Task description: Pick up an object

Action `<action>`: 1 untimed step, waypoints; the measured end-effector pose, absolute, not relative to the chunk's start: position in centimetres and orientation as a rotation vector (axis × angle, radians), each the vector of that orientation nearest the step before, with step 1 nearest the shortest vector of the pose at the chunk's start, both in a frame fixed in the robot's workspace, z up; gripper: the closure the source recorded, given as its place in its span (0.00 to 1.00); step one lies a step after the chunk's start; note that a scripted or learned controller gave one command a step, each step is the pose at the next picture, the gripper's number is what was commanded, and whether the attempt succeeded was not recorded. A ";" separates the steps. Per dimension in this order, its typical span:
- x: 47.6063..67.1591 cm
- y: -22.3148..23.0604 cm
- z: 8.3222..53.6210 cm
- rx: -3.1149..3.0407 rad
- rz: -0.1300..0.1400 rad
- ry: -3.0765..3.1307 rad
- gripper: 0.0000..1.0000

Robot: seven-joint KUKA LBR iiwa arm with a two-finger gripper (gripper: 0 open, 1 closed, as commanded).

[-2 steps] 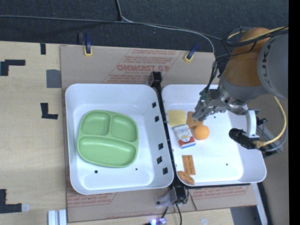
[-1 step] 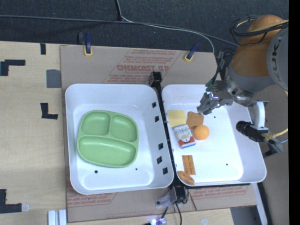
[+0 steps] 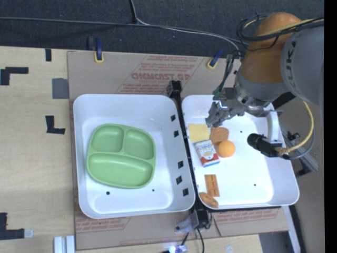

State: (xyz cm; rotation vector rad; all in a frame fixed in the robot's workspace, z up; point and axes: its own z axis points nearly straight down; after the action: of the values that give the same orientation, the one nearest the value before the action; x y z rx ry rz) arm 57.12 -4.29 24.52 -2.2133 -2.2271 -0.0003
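Claw (image 3: 217, 116) hangs over the right bin's (image 3: 274, 186) far-left area, just above the yellow block (image 3: 198, 132) and brown piece (image 3: 219, 134), apparently lining up a grasp. Finger spacing cannot be determined. Nothing seen gripped. Left bin (image 3: 84, 109) holds a green divided plate (image 3: 121, 155).

Pale green divided plate (image 3: 121, 155) in white bin (image 3: 84, 109); yellow block (image 3: 198, 132), orange ball (image 3: 226, 149), red-and-white carton (image 3: 207, 153)
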 end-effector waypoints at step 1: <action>57.8 1.4 24.9 -2.211 0.000 -2.229 1.00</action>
State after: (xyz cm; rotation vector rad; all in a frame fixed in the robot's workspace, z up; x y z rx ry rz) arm 57.79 1.38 24.86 -2.2113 -2.2285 -0.0005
